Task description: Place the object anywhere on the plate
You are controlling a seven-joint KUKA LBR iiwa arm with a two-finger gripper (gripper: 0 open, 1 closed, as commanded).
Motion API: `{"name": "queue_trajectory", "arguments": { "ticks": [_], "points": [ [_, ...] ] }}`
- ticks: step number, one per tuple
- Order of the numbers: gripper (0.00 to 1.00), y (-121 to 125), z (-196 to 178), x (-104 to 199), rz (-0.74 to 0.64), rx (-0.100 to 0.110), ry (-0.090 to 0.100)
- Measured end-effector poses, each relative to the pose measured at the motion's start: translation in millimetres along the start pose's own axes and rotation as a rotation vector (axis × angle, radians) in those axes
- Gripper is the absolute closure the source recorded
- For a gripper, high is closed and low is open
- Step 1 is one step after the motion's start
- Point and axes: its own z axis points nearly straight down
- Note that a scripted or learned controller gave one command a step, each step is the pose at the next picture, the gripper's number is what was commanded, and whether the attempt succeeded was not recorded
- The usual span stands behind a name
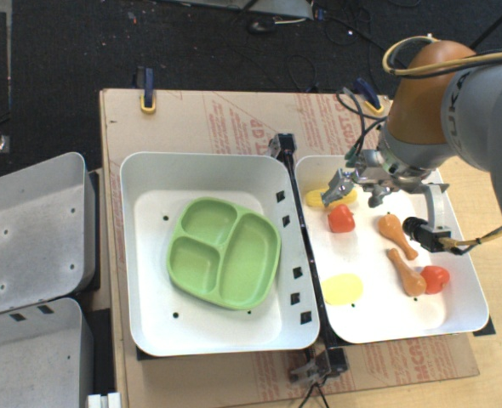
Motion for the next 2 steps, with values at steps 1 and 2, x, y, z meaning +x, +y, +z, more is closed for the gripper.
{"name": "queue_trajectory", "arguments": {
  "ticks": [1,2],
  "points": [
    [0.00,-10.3,58.5,-0.2,0.001,0.002,0.000],
    [1.00,-8.3,44.4,-0.4,0.002,-0.006,-0.001]
  ]
}}
